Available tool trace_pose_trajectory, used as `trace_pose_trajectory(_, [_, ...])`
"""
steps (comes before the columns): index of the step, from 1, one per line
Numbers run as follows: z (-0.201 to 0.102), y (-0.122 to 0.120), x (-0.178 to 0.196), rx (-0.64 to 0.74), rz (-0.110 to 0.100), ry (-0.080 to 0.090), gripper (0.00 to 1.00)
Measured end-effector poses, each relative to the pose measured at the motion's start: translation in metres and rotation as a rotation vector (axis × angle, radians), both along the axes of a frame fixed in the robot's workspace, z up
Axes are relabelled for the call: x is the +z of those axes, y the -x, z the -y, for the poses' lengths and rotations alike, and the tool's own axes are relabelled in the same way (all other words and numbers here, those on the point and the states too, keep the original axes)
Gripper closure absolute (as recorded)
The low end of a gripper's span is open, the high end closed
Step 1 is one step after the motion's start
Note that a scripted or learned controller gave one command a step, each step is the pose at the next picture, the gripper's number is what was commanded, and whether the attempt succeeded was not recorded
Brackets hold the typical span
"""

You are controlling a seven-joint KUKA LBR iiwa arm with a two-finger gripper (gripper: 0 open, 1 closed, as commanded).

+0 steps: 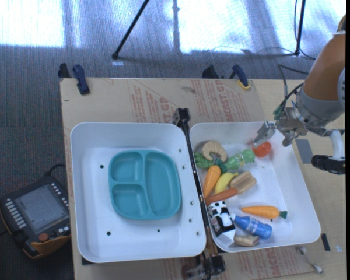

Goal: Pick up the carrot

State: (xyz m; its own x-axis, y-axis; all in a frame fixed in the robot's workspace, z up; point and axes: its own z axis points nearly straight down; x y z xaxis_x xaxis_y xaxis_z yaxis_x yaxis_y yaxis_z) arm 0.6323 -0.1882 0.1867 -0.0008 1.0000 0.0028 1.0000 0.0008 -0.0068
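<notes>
You have, largest first:

- Left shallow white plastic bin (93, 156), holding a teal three-compartment plate (144, 184), well left of the fingers.
- Right shallow white plastic bin (297, 197), below the fingers.
- Grey two-finger gripper (278, 134): fingers spread apart, nothing between them, over the bin's far right part.
- Orange plastic carrot with green stub (263, 212), lying flat, well below the fingers towards the near rim.
- Small red-orange round toy (262, 149), just beside the left fingertip.

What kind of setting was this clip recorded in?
Probably a robotics lab: a clamped bench with two white bins, toy food such as a carrot, a teach pendant on carpet, and tripod legs.
</notes>
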Motion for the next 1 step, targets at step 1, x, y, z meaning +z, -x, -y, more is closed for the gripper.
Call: trace_pose_trajectory(1, [-0.0306,0.0905,-0.1015,-0.061,-0.001,-0.001,0.00])
